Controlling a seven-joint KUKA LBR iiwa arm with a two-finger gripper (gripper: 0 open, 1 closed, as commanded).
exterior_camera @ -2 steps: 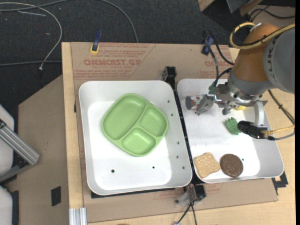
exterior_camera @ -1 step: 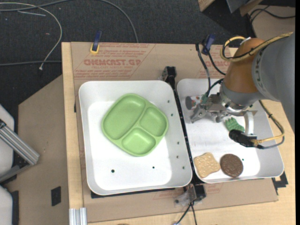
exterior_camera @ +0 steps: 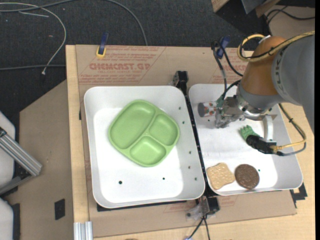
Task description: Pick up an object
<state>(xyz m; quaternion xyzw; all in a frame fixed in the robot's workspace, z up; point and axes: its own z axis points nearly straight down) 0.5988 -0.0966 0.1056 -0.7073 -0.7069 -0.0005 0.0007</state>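
Observation:
In the right bin [exterior_camera: 285, 176], my gripper [exterior_camera: 221, 120] hangs low over the far left part, under the grey and orange arm that comes in from the right. Just right of the gripper, a small green object [exterior_camera: 246, 132] lies on the bin floor, close to the wrist. A tan square cracker [exterior_camera: 220, 176] and a round brown cookie [exterior_camera: 247, 176] sit side by side at the bin's near edge, well clear of the gripper. Nothing shows between the gripper and these objects.
The left bin [exterior_camera: 100, 179] holds a light green divided plate [exterior_camera: 144, 132] in its middle. A raised rim separates the two bins. Cardboard covers the bench around them, and cables run along the far side.

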